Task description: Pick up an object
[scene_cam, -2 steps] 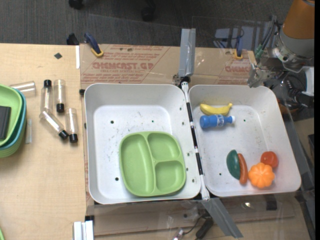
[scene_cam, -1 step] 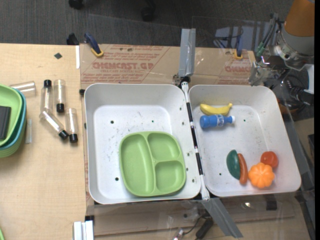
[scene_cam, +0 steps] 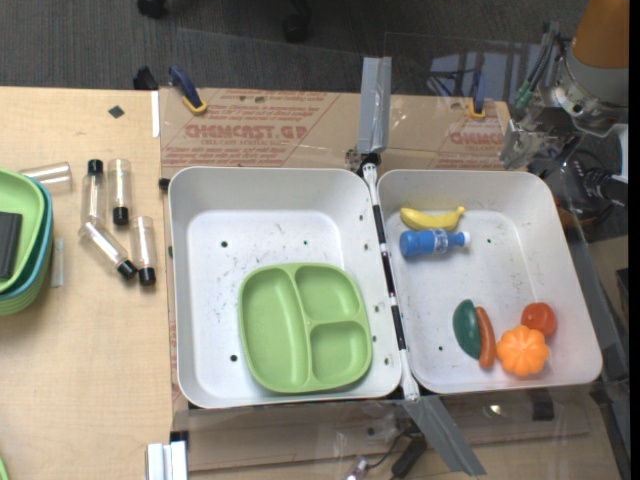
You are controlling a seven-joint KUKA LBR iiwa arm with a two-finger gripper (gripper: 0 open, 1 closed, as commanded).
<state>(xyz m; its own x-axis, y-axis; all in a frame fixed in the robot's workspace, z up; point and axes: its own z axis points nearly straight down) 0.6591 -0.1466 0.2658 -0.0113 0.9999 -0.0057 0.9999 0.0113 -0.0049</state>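
From above, the grey arm's two-finger gripper [scene_cam: 535, 118] hangs beyond the far right corner of the right white bin [scene_cam: 560, 218]; whether it grips anything, I cannot tell. The yellow plastic banana [scene_cam: 432, 215] touches the blue plastic bottle [scene_cam: 433, 242], so a descent there could nudge both. The divided green plastic plate [scene_cam: 305, 326] lies in the left white bin [scene_cam: 185, 268].

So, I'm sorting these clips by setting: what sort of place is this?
Most likely a robotics lab bench, not a kitchen: two white bins hold toy food such as a banana and a green divided plate, vials lie on the bench, and the arm stands at right.
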